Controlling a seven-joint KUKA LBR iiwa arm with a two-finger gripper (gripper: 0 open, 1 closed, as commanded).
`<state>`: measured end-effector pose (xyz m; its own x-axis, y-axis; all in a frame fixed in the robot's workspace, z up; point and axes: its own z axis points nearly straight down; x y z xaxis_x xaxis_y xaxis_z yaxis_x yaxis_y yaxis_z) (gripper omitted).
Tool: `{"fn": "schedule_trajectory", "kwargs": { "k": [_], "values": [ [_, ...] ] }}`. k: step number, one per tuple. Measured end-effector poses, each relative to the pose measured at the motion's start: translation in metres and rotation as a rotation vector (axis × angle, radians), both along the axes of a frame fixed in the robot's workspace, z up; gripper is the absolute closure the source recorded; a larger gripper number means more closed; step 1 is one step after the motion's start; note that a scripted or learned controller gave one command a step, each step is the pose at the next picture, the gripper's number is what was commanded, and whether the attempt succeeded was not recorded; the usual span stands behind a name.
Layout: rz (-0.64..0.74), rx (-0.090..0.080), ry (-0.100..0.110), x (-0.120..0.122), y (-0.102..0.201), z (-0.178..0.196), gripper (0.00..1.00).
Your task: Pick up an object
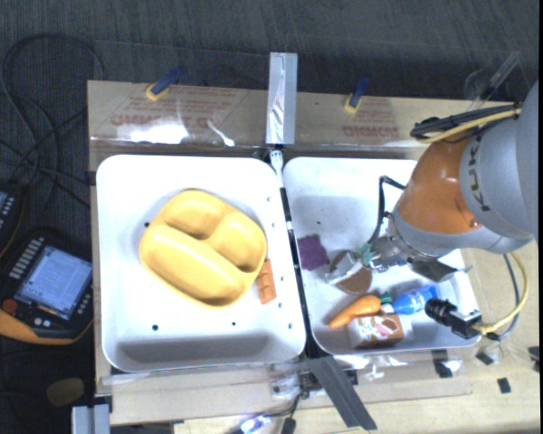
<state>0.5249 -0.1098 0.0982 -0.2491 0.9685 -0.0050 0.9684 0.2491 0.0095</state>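
Jar and carrot sit at the right bin's front edge; gripper hovers behind, grip unreadable, so drop straight, squeeze late.

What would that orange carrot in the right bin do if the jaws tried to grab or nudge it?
The carrot looks smooth and tapered, so it may slip toward its thin tip when squeezed. Lying on its side, it could roll if pushed. It touches the brown jar, so a nudge would probably shift that too.
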Motion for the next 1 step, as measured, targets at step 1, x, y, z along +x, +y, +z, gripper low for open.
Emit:
{"fn": "schedule_trajectory", "kwargs": {
  "k": [1],
  "values": [
    [-0.042,0.001,0.013,0.0419,0.0564,0.0848,1.00]
  ]
}}
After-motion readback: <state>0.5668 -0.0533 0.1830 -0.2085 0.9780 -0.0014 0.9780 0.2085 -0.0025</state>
